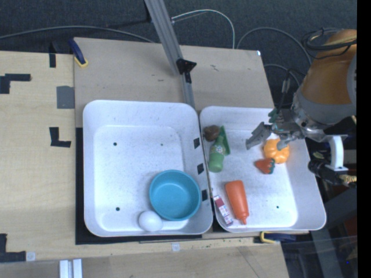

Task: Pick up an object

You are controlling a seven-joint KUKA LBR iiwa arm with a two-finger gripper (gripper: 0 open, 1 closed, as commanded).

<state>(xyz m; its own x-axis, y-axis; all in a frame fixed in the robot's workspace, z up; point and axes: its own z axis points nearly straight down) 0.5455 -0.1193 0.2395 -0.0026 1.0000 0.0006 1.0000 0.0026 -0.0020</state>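
The arm reaches in from the right of the frame and bends down over the right bin. Its claw is spread open just above the orange pepper, not gripping it.

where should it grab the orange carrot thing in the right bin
Grip the orange carrot-shaped plastic toy across its wide upper half, coming straight down. It lies flat, pointing toward the near rim of the right white bin, with bare floor to its right and a small red packet at its left.
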